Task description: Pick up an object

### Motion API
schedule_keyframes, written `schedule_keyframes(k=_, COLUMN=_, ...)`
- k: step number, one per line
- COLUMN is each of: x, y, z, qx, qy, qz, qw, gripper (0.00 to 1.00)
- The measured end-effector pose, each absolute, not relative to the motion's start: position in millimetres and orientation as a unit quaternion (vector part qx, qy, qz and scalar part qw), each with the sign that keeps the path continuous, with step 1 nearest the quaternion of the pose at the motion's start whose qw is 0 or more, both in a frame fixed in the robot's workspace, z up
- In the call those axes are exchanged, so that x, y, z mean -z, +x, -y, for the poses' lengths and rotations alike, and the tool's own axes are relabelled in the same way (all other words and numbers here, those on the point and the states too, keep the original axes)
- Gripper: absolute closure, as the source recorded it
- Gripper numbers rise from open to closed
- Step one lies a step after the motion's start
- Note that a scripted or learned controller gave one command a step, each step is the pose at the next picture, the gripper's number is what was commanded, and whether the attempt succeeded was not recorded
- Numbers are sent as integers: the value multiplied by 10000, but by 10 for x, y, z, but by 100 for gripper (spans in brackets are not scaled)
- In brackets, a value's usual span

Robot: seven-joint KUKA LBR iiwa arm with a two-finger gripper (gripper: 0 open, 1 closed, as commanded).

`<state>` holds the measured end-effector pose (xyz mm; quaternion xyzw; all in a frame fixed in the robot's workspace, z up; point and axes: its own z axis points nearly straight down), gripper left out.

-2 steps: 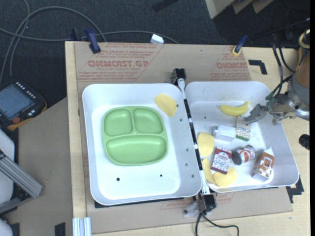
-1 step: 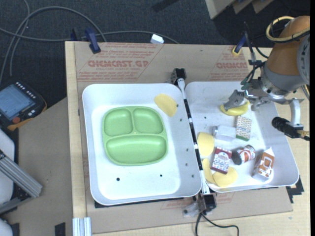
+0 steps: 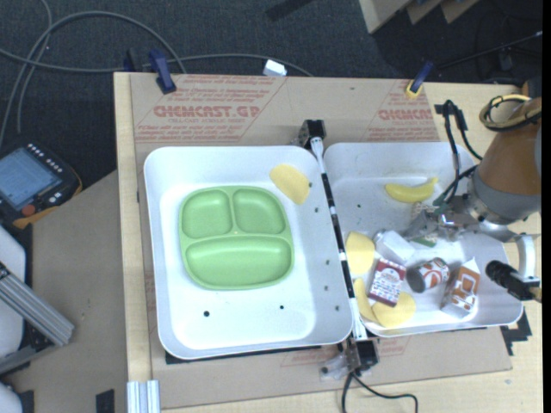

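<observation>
Grip state: can't tell. Gripper (image 3: 433, 222) sits low in the cluttered right white plastic bin (image 3: 362, 175). Nearest pick: small red-and-white cardboard carton (image 3: 386, 282), prob. light, stiff; pinch across narrow sides. Farther back: yellow plastic banana (image 3: 411, 191), prob. light, hard, slick, curved; take mid-body.

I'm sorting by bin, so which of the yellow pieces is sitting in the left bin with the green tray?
The yellow piece beside the green tray's upper right corner; the banana and other yellow pieces lie in the right bin.
</observation>
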<state>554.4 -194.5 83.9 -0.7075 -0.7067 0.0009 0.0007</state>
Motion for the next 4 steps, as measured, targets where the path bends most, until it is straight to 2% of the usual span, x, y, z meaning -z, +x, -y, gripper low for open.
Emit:
schedule_keyframes(k=1, x=-849, y=6178, z=1287, qx=6, qy=-7066, qz=7076, qw=-3, gripper=0)
schedule_keyframes(k=2, x=-832, y=6642, z=1581, qx=-34, qy=-7075, qz=7067, qw=41, gripper=0)
schedule_keyframes(k=3, x=-1195, y=6670, z=2028, qx=3, qy=-7070, qz=7072, qw=-20, gripper=0)
schedule_keyframes(k=4, x=-846, y=6665, z=1641, qx=-2, qy=-7064, qz=7078, qw=9, gripper=0)
